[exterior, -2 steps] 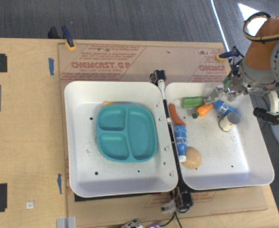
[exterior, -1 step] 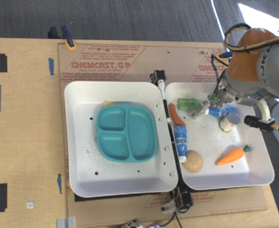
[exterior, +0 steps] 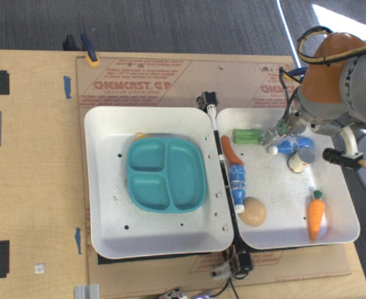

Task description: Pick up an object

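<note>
At the far left the bench is plain tan board with black corner marks and strips of blue tape (exterior: 67,86). A brown cardboard sheet (exterior: 133,83) under the bins carries red print reading "CHEMCAST GP". The left bin (exterior: 101,185), smooth white plastic with rounded corners, holds a matte teal divided plate (exterior: 167,173) with three compartments. The right bin (exterior: 338,229) holds an orange-red chili-shaped toy (exterior: 231,151) against its left wall, a blue labelled bottle (exterior: 237,184) just below it, a speckled tan ball (exterior: 254,211), a green block (exterior: 247,136), a blue-and-white object (exterior: 295,147) and a carrot toy (exterior: 316,214). The grey arm bends in from the right, and its gripper (exterior: 276,136) hangs low between the green block and the blue object; whether it grips anything cannot be told.
</note>
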### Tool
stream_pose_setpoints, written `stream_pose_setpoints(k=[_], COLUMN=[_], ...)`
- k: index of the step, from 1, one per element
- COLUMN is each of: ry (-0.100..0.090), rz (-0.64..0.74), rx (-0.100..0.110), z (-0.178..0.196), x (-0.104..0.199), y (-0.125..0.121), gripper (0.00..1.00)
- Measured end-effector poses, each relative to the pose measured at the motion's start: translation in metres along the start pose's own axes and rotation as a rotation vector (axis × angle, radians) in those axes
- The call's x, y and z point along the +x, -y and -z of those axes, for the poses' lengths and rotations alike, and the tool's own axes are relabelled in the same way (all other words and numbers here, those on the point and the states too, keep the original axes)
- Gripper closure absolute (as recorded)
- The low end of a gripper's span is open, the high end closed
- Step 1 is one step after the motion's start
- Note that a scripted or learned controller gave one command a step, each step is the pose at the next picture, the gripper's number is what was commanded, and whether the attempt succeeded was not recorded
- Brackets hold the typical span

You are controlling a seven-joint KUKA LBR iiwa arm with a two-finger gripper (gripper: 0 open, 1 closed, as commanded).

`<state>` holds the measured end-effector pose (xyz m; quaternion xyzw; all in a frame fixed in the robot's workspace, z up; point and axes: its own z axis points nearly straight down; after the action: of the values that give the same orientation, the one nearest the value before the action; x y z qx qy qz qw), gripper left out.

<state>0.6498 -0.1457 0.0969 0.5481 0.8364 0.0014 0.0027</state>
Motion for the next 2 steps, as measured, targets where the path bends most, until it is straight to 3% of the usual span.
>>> stream_pose_setpoints(k=[1, 2], ry=[-0.003, 0.0], rz=[-0.21, -0.307], rx=[0.006, 0.003], z=[0.089, 0.18], x=[0.075, 0.024], y=[0.028, 0.035], gripper=[1.0, 1.0])
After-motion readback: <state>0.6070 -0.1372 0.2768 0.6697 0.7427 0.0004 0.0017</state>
